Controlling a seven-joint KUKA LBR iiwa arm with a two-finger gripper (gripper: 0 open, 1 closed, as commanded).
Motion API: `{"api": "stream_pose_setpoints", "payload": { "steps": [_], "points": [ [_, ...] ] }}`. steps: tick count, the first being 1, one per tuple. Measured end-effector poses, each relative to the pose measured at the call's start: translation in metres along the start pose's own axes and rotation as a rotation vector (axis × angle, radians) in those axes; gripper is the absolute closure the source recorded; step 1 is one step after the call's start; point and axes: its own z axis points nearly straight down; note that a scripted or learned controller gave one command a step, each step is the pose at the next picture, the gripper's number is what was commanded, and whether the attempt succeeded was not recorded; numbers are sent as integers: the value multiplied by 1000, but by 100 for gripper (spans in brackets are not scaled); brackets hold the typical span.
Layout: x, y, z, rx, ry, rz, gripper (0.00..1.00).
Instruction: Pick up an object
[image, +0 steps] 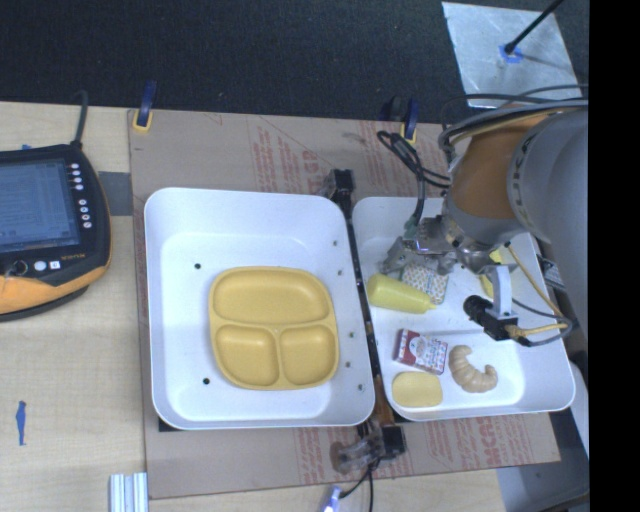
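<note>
The gripper (428, 248) is seen lowered into the right bin (540, 395) at its 11 o'clock corner, its opening not discernible, with the yellow cylinder (398, 294) just beside it at 7 o'clock, while the yellow divided tray (272, 326) is seated in the left bin (180, 230).

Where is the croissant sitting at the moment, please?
The croissant lies in the right bin, near its front edge, just right of the small red packet and the round yellow piece.

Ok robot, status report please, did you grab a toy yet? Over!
Gripper low in right bin. Nothing seen held. Yellow block beside it; croissant untouched.
</note>
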Motion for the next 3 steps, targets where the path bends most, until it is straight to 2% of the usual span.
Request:
{"api": "stream_pose_setpoints", "payload": {
  "steps": [1,2,3],
  "points": [
    [-6,0,1,0,4,-1,0],
    [-8,1,-11,-3,3,-1,100],
    [-8,0,-11,-2,2,-1,0]
  ]
}}
